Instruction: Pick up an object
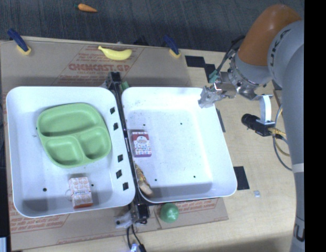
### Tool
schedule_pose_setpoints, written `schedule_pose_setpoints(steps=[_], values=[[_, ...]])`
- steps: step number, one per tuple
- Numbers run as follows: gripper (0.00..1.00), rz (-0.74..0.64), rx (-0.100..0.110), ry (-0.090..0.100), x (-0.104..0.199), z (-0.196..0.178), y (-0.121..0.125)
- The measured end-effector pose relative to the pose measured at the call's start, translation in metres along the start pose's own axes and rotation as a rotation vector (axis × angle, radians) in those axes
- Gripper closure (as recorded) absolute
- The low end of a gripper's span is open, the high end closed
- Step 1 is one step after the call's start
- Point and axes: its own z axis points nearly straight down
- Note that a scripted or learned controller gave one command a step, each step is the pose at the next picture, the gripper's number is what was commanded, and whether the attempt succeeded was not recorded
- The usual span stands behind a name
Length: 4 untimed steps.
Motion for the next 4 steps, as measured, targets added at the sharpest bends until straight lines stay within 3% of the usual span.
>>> schedule_pose_setpoints(steps=[1, 2, 3, 4], values=[[0.00, 0.000, 0.000, 0.000, 0.000, 0.000, 0.000], [0.00, 0.000, 0.001, 0.000, 0.028, 0.136, -0.002], [1.00, -0.003, 0.001, 0.001, 0.028, 0.125, -0.001], [1.00, 0.004, -0.002, -0.001, 0.023, 0.024, -0.039]])
